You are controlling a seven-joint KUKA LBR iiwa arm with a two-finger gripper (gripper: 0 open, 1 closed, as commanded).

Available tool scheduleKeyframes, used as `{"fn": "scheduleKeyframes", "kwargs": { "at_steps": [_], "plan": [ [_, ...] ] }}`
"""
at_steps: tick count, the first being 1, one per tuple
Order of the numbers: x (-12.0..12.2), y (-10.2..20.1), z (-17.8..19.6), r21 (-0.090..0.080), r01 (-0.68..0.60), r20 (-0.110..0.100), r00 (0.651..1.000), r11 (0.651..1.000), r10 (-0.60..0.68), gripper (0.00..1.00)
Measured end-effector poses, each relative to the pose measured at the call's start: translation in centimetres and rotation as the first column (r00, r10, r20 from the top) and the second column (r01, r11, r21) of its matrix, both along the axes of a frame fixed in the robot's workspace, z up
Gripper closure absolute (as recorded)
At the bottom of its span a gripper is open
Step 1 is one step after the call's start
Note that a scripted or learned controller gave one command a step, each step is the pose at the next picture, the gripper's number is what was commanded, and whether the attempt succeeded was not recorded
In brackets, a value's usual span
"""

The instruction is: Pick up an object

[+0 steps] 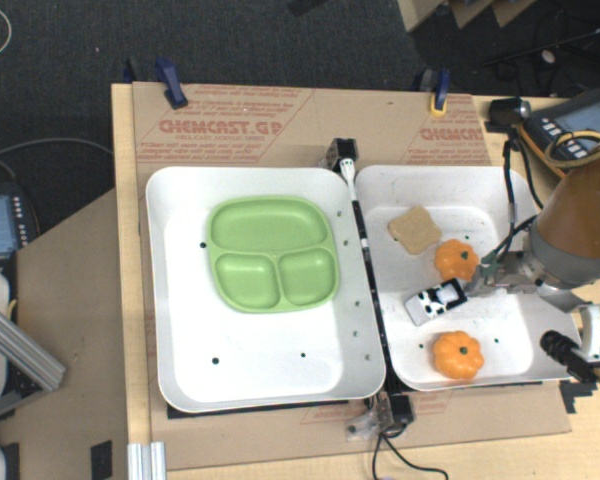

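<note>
In the right bin (500,193) lie a tan slice of bread (414,229), an orange pumpkin (456,260), a small black-and-white toy (435,301) and a second orange pumpkin (457,355). My gripper (487,270) reaches in from the right edge. Its tip sits low beside the upper pumpkin's right side, just above and right of the black-and-white toy. The arm's grey wrist and orange band (580,218) cover the bin's right wall. I see nothing lifted off the bin floor.
The left bin (180,348) holds a green divided plate (273,254). A black clamp (342,154) sits at the top of the seam between the bins. Cardboard (220,123) lies under both bins, and cables hang at the front edge.
</note>
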State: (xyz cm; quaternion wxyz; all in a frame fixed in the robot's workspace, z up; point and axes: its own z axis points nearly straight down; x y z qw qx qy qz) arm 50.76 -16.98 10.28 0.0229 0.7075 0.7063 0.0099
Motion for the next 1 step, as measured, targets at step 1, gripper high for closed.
{"fn": "scheduleKeyframes", "kwargs": {
  "at_steps": [1],
  "plan": [
    [-0.62,-1.22,11.44,0.012,-0.002,-0.032,0.999,1.000,0.003,1.00]
  ]
}}
